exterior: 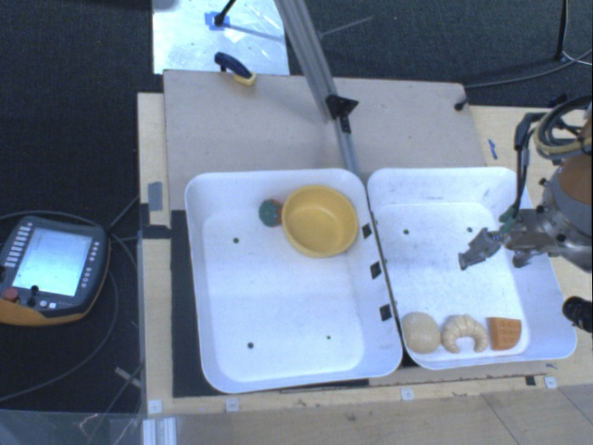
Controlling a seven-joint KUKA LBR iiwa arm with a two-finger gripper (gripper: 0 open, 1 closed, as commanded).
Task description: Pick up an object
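We see the gripper (474, 253) over the middle of the right bin (435, 193), reaching in from the right side; its two dark metal fingers (468, 260) point toward the left and lie so close together that whether a gap remains between them we cannot tell, and nothing shows between them. Behind it come the grey wrist, cable loops and an orange patch at the picture's edge.

Below the gripper, well apart from it, three pieces of play food lie in a row along the near wall of the same bin: a pale, smooth egg-shaped piece (420, 332) at the left, a ridged, curved croissant (465, 333) just beside it, and an orange wedge-like block (504, 333) touching or nearly touching the croissant on the right.

In the left bin (269, 341), near its far right corner, sits a round yellow bowl (320, 221), glossy like plastic, with a small dark green ball-like thing (270, 212) against its left side.

Both bins are shallow, white and round-cornered, resting on a tan board (278, 119). A grey control pendant (51, 269) with a lit screen lies on the dark floor at the far left.
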